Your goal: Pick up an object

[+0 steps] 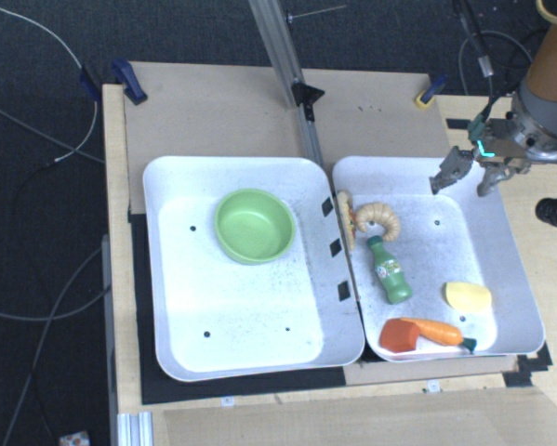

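1. Bottle (390, 274), green, lies in the right bin (510, 240), below and left of the claw (470, 177).
2. Claw hangs over that bin's top right corner, fingers spread, seemingly pinching nothing.
3. Carrot (436, 331) and a yellow lump (468, 296) lie below it; bowl (254, 225) far left.

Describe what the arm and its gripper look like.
The arm enters from the right, with an orange-tan band above a grey metal wrist. Black cables run beside it. The gripper has two dark grey fingers splayed apart, and a small teal-lit spot glows at its base.
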Available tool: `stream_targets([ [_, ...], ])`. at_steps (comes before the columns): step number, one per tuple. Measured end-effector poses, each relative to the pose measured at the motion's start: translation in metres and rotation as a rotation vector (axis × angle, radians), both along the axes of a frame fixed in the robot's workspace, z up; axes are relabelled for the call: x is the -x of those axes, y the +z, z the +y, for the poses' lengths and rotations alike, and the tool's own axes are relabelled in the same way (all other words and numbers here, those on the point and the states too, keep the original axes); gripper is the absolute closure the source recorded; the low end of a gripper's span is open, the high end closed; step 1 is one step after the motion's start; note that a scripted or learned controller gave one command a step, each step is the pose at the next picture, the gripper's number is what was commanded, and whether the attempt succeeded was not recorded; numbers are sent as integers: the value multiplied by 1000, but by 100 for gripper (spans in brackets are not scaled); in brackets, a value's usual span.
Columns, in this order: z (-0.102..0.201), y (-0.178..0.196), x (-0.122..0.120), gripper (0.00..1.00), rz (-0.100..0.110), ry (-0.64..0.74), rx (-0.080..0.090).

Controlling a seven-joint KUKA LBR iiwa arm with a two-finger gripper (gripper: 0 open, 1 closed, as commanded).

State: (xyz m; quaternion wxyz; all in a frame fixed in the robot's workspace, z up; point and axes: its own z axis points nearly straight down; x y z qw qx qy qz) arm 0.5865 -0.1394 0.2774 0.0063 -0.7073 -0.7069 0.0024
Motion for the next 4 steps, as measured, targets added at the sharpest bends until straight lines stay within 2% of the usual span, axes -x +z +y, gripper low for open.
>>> stream_targets([
  [1,0,3,-1,0,-5,0,1],
  [2,5,-58,7,0,3,0,0],
  [3,14,-105,9,0,5,-1,-1],
  [4,19,-158,21,0,6,-1,-1],
])
